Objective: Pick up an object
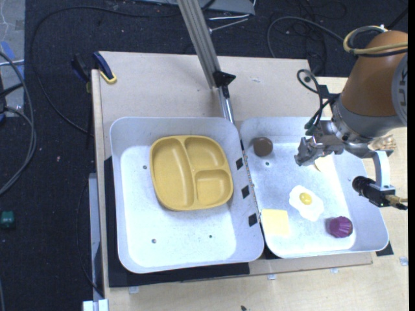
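Nearest the camera in the right bin (363,241): a flat yellow cheese slice (275,222), a glossy purple lump (339,226), then a fried egg (306,200) — round, rubbery. The egg lies just camera-side of the gripper (310,153). Farther off sits a brown puck (262,147). Its grip — cannot tell.

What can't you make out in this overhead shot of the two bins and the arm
- Gripper, camera view: small and dark against the right bin; finger state unreadable.
- Pale yellow patch beside the gripper: mostly covered by it, identity unclear.
- Brown round object: too small to identify.
- Arm: cut off by the right edge.
- Bin floor under the yellow divided plate: hidden.
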Controlling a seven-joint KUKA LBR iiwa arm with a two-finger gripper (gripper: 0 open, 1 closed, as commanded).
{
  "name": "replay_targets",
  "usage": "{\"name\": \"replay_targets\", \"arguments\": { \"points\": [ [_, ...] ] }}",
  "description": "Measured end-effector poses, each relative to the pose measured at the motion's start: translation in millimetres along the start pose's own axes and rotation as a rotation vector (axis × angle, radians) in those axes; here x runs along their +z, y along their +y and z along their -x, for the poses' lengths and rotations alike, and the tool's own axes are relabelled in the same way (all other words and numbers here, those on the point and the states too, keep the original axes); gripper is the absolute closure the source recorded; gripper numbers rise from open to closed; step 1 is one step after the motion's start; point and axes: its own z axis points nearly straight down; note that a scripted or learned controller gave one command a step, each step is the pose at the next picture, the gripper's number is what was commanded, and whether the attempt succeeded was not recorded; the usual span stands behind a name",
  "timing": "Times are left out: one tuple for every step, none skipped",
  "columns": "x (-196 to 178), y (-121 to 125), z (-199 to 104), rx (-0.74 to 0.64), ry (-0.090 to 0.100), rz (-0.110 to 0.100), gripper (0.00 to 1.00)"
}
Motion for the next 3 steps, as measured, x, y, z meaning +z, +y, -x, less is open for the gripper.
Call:
{"name": "replay_targets", "arguments": {
  "points": [
    [-53.2,1.5,0.1,0.0,0.0,0.001,1.0],
    [-33.3,3.9,-52.0,-0.002,0.002,-0.007,1.0],
    [-16.2,-1.0,-102.7,-0.003,0.002,-0.008,1.0]
  ]
}}
